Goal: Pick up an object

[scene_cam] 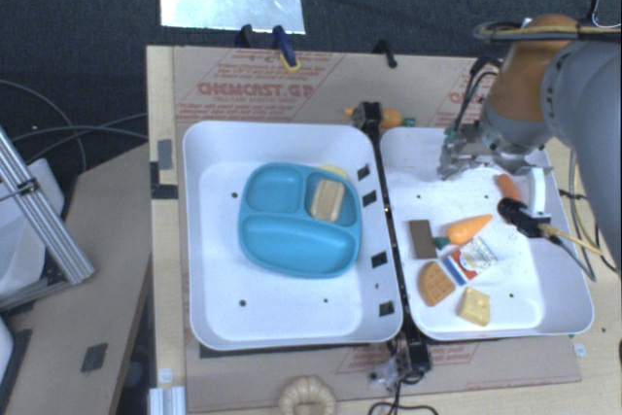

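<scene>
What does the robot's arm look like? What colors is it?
The arm is fat and rounded, mostly grey, with an orange band above the wrist. Thin dark cables run alongside it, and its gripper is small, grey and metallic.

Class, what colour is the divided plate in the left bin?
Light blue; the divided plate shows plainly in the camera view.

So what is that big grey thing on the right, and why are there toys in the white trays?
That grey thing is a robot arm with a grabbing tool at its end. One camera looks down from above. Two white bins sit side by side. The left bin holds a blue divided plate with a toy bread slice. The right bin holds pretend food: a carrot, a waffle, a cracker, a small packet. The tool hovers over the right bin; I see nothing in it.
</scene>
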You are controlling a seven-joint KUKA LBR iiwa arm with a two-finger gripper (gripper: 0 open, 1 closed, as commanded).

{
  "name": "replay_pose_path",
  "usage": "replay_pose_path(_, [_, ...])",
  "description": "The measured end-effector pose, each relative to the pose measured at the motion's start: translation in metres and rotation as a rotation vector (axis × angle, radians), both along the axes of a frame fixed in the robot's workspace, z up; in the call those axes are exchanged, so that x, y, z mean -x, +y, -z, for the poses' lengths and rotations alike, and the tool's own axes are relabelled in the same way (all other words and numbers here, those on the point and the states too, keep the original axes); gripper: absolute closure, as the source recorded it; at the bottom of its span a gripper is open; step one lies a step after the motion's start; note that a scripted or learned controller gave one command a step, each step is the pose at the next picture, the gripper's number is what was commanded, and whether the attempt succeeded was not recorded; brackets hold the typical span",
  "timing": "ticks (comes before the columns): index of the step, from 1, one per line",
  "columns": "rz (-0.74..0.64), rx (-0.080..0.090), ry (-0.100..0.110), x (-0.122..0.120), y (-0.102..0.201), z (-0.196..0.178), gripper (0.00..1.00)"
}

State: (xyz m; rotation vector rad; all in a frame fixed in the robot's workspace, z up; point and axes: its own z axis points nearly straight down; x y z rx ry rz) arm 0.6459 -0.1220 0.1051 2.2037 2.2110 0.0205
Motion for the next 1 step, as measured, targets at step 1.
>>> replay_pose_path(1, [-0.001, -0.003, 0.016, -0.0076, -0.0076, -0.0503, 1.00])
